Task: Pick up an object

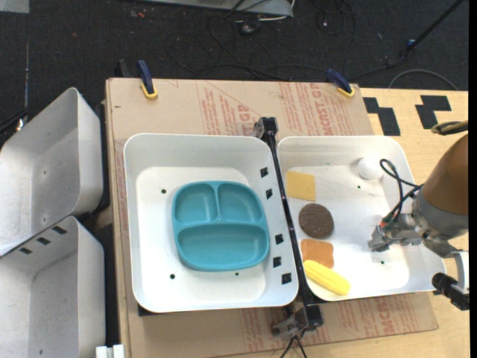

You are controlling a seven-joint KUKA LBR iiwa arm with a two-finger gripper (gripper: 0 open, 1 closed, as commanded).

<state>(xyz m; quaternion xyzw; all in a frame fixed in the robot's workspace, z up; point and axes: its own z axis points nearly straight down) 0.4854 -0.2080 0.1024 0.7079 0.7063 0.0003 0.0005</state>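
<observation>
The hand (384,241) hung low in the right bin (387,155); its grip could not be told. The brown cookie (316,220) lay well left of it, near the divider.

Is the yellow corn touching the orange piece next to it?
Touching. In the camera view the yellow corn lies against the lower edge of the orange piece in the right bin, with no white floor between them.
</observation>
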